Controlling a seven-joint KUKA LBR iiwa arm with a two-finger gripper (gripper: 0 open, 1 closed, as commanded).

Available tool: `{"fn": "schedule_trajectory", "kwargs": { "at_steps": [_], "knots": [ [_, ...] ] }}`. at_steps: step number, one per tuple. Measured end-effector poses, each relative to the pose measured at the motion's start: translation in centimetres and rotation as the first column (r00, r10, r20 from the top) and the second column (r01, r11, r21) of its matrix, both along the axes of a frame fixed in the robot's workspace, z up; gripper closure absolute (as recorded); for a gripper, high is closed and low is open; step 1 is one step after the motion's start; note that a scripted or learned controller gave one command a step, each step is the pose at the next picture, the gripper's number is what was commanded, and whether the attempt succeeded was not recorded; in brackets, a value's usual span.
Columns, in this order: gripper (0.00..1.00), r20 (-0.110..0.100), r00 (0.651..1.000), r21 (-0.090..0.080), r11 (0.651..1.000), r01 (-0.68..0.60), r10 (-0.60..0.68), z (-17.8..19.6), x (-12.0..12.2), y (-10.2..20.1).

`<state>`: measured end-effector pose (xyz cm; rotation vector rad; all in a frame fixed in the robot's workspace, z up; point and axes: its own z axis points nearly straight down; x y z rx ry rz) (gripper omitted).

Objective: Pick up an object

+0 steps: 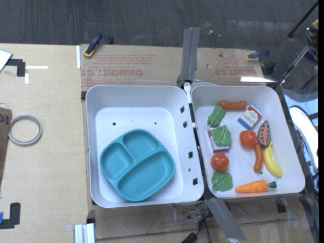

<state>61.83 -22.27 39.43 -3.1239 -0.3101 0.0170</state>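
1. As we look down on the table point(45, 85), two shallow white bins sit side by side: the left bin point(96, 110) and the right bin point(288, 135), their inner walls touching.
2. The left bin holds a teal divided plate point(137, 164) with three compartments, lying toward the near left corner.
3. The things to pick lie in the right bin, all toy food. Along the far side are a sausage point(233, 105), a green pepper point(216, 116) and a small carton point(250, 117). The carton bears a blue, white and red label, and its print is too small for us to read.
4. In the middle lie a lettuce piece point(220, 137), a red tomato point(247, 138) and a watermelon slice point(264, 133). A banana point(272, 160) lies just beside an orange-red stick point(258, 157).
5. Nearer us are a second tomato point(219, 161), a green leaf point(221, 180) and a carrot point(253, 187) by the front wall.
6. Under the bins lies cardboard point(121, 65) with red print that looks reversed; we read it roughly as "CHEMCAST".
7. Two blue clamps point(92, 44) pin the cardboard's far edge, and a tape roll point(24, 129) rests on the table, well apart from the bins.
8. We cannot tell the state of the end effector.
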Motion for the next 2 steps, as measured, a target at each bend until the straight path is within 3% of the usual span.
{"fn": "schedule_trajectory", "kwargs": {
  "at_steps": [1, 2],
  "knots": [
    [1.00, 0.001, 1.000, 0.001, 1.000, -0.007, 0.007, 4.23, 3.38, 0.14],
    [1.00, -0.008, 1.000, 0.003, 1.000, -0.012, 0.012, 4.65, 3.51, 0.21]
  ]
}}
